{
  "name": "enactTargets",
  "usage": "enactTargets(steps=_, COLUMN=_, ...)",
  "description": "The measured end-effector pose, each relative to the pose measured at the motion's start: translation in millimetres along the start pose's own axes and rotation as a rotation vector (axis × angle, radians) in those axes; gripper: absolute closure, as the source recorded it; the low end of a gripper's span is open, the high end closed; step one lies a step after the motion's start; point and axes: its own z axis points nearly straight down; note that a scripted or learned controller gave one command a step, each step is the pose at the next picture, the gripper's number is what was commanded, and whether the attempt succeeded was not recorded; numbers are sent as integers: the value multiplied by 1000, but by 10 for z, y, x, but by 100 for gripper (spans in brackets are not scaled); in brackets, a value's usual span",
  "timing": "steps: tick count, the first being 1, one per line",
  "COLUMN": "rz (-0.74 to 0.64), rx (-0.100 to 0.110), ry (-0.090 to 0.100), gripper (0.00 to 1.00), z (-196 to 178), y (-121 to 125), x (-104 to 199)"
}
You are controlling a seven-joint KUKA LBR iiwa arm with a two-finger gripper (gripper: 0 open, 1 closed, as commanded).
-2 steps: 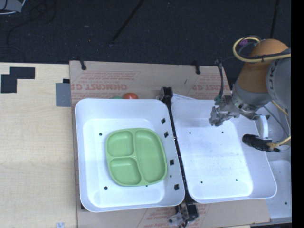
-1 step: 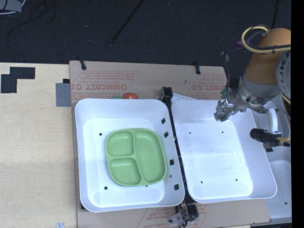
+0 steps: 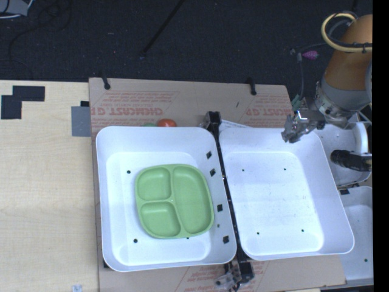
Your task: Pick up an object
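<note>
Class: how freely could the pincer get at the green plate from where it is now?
Probably yes. The green plate lies flat and alone in the left bin, open from above; the pincer hangs over the right bin's far corner.

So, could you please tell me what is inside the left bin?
The left bin holds one green divided plate, lying flat with its three compartments bare. Whatever bin floor lies beneath the plate is covered.

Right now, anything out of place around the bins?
Yes: a small red object sits outside the left bin, behind its far rim on the cardboard. The green divided plate lies flat in that bin.
</note>
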Motion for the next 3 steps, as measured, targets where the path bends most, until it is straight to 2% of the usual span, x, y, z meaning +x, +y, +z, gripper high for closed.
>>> enactTargets(steps=1, rz=-2, rx=7, ry=3, gripper=100, z=122, y=-188, x=439)
enactTargets(steps=2, rz=-3, rx=7, ry=3, gripper=100, z=39, y=-419, x=902)
enactTargets(steps=3, rz=-4, rx=8, ry=3, gripper=100, z=50, y=-652, x=1489)
